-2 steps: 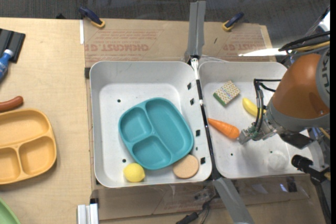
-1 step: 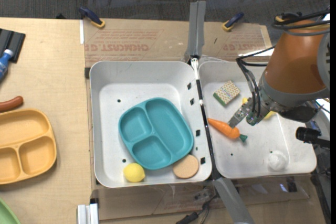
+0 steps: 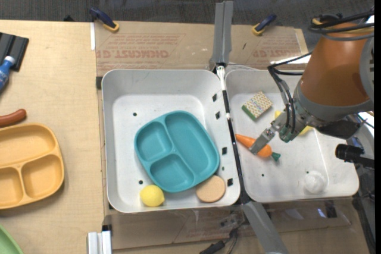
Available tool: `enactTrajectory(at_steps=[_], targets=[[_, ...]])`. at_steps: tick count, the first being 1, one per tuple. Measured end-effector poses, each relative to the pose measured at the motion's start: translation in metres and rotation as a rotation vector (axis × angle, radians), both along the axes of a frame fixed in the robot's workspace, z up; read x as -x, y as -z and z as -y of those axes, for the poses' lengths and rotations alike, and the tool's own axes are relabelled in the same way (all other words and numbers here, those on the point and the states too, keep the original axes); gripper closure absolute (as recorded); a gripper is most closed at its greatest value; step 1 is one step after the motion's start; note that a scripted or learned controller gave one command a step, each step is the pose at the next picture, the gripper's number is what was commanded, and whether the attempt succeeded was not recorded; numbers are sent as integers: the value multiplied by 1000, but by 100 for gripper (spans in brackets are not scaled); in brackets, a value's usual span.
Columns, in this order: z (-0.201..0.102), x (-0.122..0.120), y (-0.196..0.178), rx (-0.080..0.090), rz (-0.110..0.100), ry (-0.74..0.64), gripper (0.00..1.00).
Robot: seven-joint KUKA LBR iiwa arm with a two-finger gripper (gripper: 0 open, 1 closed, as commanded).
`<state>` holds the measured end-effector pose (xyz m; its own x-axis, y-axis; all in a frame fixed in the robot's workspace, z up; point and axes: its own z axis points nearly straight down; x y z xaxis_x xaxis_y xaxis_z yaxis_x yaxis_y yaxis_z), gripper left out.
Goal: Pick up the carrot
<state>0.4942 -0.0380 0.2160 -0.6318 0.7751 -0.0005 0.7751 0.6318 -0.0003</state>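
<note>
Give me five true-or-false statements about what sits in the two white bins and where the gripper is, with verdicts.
1. The orange carrot lies in the right white bin. True.
2. The teal three-compartment plate lies in the right bin. False: it is in the left white bin.
3. The yellow ball sits by the left bin's near edge. True.
4. The two-finger gripper hangs over the left bin. False: it is at the carrot.
5. The speckled sponge block sits on the teal plate. False: it lies in the right bin.
</note>
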Motion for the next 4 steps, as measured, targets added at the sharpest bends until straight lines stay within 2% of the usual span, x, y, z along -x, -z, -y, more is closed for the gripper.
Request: enactTrajectory(at_steps=[1, 2, 3, 4], targets=[[1, -1, -9, 1, 1, 0, 100], [1, -1, -9, 1, 1, 0, 0], [61, 17, 62, 1, -2, 226, 0], [64, -13, 125, 0, -2, 319, 0]])
